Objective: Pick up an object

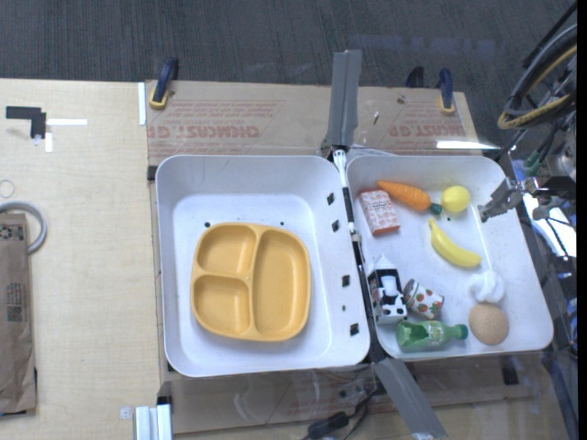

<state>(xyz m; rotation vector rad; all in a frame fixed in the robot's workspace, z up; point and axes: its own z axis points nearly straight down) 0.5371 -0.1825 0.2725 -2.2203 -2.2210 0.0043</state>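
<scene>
I've got the left bin (170, 273) as my anchor, white and shallow. Sitting inside it, about centre, is a yellow divided plate (250, 282) with three compartments, lying flat. Touching the left bin's right edge is the right bin (514, 264), joined along a seam with small black clips. Behind the left bin I see a printed cardboard sheet (220, 117), with a blue-and-yellow clamp (165, 81) at its left corner. A grey bar (345, 99) stands up behind the seam. Well off to the left bin's left, on the pale benchtop (83, 200), lies a brown paper bag (14, 310), and a small black bracket (27, 117) lies farther back.
</scene>
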